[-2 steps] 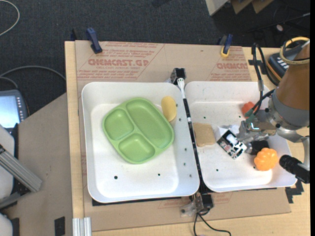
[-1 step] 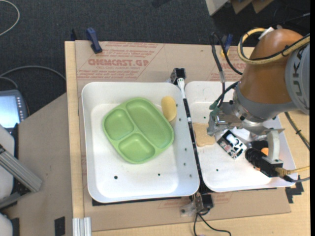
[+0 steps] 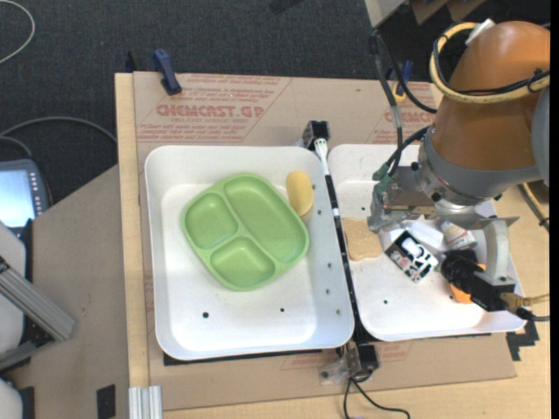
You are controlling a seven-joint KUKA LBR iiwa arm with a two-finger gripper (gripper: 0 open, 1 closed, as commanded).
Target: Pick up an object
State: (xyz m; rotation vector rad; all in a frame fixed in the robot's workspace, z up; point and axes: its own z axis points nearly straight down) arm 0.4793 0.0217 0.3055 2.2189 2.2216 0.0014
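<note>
My gripper (image 3: pixel 395 219) hangs low over the left part of the right bin (image 3: pixel 419 321), under the grey and orange arm. A flat tan piece (image 3: pixel 359 239) lies on the bin floor just to its left, against the wall between the bins. A small black-and-white object (image 3: pixel 410 257) lies just below and to the right of the gripper. In the left bin (image 3: pixel 175 321) a green divided plate (image 3: pixel 245 230) rests on the floor. A yellow oval object (image 3: pixel 300 191) sits by the plate's upper right rim.
The two bins meet along a ridge (image 3: pixel 336 234) with a black clip at its far end (image 3: pixel 316 133). A blue clamp (image 3: pixel 166 70) sits at the board's back left. The arm covers the right bin's back and right side.
</note>
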